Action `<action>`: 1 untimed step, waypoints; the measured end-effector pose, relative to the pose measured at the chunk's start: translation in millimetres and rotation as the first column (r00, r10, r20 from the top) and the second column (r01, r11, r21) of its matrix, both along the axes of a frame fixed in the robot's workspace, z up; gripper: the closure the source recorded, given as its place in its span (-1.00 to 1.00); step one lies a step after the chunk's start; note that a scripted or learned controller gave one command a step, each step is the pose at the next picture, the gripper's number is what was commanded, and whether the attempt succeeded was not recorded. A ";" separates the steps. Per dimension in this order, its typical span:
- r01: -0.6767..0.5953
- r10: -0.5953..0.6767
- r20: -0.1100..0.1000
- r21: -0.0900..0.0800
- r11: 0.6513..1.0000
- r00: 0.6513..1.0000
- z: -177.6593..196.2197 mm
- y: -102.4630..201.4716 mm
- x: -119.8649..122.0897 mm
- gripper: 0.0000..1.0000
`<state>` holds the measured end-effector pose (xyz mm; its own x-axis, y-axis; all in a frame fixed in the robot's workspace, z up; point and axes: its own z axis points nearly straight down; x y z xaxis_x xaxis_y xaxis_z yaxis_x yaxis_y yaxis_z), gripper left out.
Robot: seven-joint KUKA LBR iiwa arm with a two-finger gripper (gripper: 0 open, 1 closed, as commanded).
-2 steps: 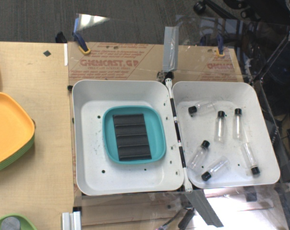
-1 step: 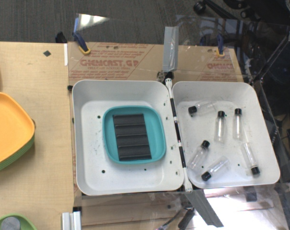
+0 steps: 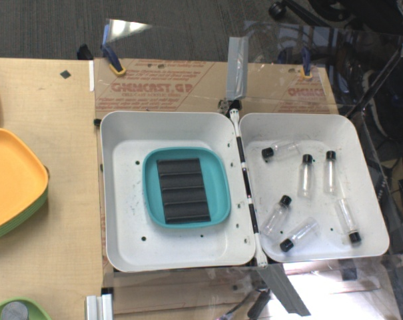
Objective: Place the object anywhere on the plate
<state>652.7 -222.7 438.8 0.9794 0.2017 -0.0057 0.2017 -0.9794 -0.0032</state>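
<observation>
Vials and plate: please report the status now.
Six vials lie in right bin. Teal plate in left bin carries a dark ridged insert. Nothing between them but the bin walls.

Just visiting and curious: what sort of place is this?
Probably a robotics lab workbench. Two white bins sit side by side, one holding a teal plate, the other clear black-capped vials for sorting trials.

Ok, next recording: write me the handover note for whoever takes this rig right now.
Things: six clear vials with black caps lie loose in the right bin, for example one near its top left and one at the front.
Plate: teal, in the left bin, with a dark ribbed block on it.
Done: no vial is on the plate.
Left: pick one vial from the right bin and set it anywhere on the plate, probably on the block or the teal rim beside it.
</observation>
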 end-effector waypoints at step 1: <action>0.000 0.000 0.000 0.000 1.000 1.000 0.0 0.0 0.0 -1.00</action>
